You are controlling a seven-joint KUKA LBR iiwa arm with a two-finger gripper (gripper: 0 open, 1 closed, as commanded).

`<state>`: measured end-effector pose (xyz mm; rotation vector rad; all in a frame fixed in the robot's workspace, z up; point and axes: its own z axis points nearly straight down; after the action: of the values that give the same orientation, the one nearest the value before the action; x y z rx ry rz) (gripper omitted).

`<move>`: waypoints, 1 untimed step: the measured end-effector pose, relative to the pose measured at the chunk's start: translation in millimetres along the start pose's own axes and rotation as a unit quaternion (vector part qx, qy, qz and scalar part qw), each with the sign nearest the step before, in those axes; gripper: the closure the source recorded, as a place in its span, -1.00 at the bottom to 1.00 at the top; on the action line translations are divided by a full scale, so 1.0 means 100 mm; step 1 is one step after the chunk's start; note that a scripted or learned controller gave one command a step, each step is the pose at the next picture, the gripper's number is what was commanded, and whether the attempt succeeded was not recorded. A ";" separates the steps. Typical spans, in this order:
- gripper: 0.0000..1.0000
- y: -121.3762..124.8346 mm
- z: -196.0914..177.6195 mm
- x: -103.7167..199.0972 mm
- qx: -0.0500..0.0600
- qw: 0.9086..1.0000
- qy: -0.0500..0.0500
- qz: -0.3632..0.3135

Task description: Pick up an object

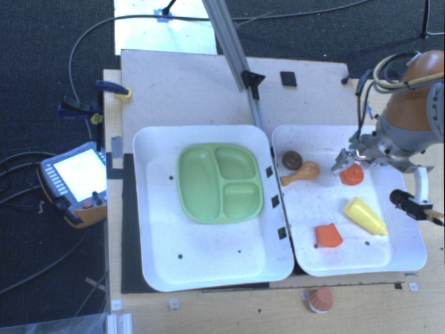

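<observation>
In the right bin (410, 259), nearest first, lie an orange block (328, 236) at 6 o'clock and a yellow cone (365, 215). Beyond, at 12 o'clock, the gripper (348, 161) hangs just beside a red round piece (352, 175); whether the jaws are released or clenched I cannot tell. Seemingly the approach step: next it must settle over the piece and clench.

Green sectioned tray (220, 183) in left bin (156, 256); handheld pendant (75, 181) left of counter (181, 89); blue clamp (110, 88) at counter's left edge.
</observation>
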<state>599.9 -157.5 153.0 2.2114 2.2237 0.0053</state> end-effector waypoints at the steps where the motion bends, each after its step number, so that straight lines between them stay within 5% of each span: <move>1: 1.00 0.04 -0.64 -0.05 -0.001 1.000 0.000 0.000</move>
<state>603.7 -162.7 217.1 2.2090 2.2226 0.0071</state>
